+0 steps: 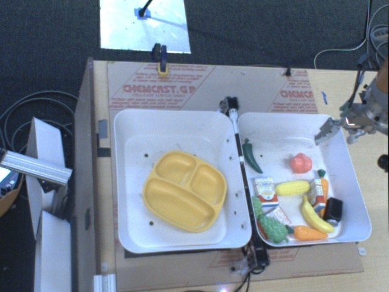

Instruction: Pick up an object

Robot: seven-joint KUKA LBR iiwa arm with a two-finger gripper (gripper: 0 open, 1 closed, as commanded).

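The right bin (285, 126) holds several toy foods. A green pepper (250, 156) lies at its left, a pink strawberry (301, 162) sits near the middle, and a yellow piece (293, 188) lies below the strawberry. Toward the front are a banana (316, 215), a small carton (265, 193), a green bunch (272, 227), an orange carrot (309, 233) and a black block (333, 208). My gripper (339, 132) hangs over the bin's far right corner, up and to the right of the strawberry. Its fingers are spread open with nothing between them.
The left bin (137, 132) holds a yellow divided tray (185, 190). A black clamp (230, 105) sits at the back where the bins meet. Both bins rest on a cardboard sheet (182, 84). Cables and metal parts lie off the bench to the left.
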